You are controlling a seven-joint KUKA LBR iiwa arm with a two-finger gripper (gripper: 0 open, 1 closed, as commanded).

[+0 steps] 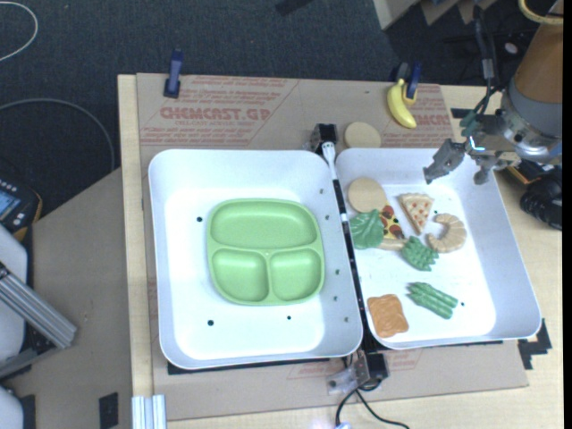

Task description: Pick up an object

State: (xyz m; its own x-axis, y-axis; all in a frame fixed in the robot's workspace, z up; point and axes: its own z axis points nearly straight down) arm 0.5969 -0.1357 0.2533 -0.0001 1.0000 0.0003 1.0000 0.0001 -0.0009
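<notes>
Nearest the camera, an orange wafer (pixel 387 315) was seen at six o'clock in the right bin (pixel 514 275). Spread wide and holding nothing, the hand (pixel 465 161) was poised at twelve o'clock; a straight descent onto the sandwich wedge (pixel 416 211) would be best judged.

White bins: two, the left bin (pixel 170 239) and the right bin (pixel 500 266).
Green divided plates: one (pixel 264 250), with three compartments.
Bananas: one (pixel 401 107).
Round tan discs: two, one on the worktop (pixel 362 135) and one in the right bin (pixel 365 194).
Sandwich wedges: one (pixel 416 211).
Pizza slices: one (pixel 391 225).
Croissants: one (pixel 450 231).
Leafy green pieces: two, (pixel 365 230) and (pixel 419 256).
Green bean pods: one (pixel 433 299).
Orange toast-like slabs: one (pixel 388 315).
Blue clamps: two, (pixel 173 71) and (pixel 412 79).
</notes>
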